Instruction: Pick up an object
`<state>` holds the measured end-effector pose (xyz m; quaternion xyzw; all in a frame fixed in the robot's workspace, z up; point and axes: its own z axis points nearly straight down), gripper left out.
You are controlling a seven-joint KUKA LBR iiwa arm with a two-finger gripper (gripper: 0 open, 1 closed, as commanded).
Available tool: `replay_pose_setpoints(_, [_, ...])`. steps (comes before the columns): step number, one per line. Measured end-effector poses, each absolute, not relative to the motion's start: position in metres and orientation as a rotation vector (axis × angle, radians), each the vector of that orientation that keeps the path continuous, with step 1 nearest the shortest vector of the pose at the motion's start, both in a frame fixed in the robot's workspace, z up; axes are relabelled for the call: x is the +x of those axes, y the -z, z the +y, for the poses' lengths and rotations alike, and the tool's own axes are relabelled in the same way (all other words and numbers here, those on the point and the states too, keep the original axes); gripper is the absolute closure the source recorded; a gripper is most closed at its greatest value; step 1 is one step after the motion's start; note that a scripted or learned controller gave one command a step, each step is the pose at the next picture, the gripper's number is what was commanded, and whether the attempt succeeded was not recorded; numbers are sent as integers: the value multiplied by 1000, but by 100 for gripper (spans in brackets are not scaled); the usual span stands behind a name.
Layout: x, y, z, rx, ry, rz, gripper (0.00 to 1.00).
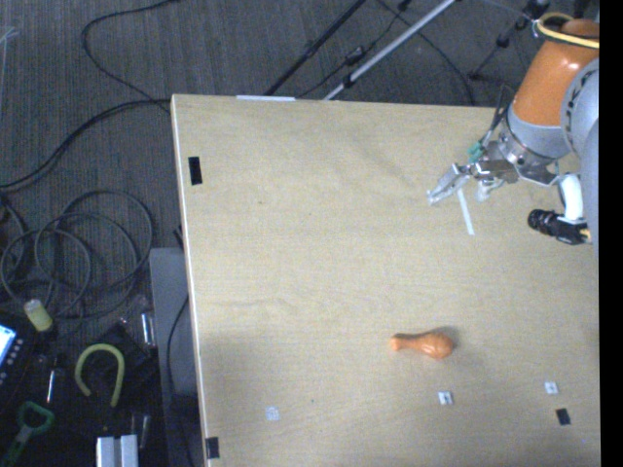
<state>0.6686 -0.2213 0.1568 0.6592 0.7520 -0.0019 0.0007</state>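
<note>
From the camera above, the table point(311, 261) is a plain pale wooden board with no bins to be made out on it, and the thing to pick up is a small orange toy point(424, 343), shaped rather like a chicken drumstick, lying on its side toward the near edge of the table with its thin end pointing left. The arm point(555, 86), grey with its orange band, reaches in at the far right of the table, and its hand point(456, 191) hangs well apart from the toy, toward the table's far side. The two thin pale fingers point(465, 212) look splayed apart, so the hand appears spread wide, and nothing sits between them. As a judgement, the task is hardly begun: the toy lies untouched on the table, and what is left is to bring the hand over it, lower, close and lift. Near the toy, toward the table's near edge, a few small square markers point(445, 397) are stuck to the wood, and a dark one point(195, 170) sits by the table's left edge. Beyond the table's left edge, the grey carpet floor point(78, 86) carries loose black cables point(68, 251) and a green hooked tool point(97, 370); beyond the far edge, tripod legs point(419, 17) cross the floor.
</note>
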Motion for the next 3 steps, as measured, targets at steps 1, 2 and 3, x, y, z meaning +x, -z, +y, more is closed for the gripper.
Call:
replay_pose_setpoints(1, [669, -86, -195, 1677, 2, 2657, 0])
replay_pose_setpoints(2, [668, -84, -151, 1602, 2, 2702, 0])
replay_pose_setpoints(3, [669, -93, -150, 1601, 0, 2701, 100])
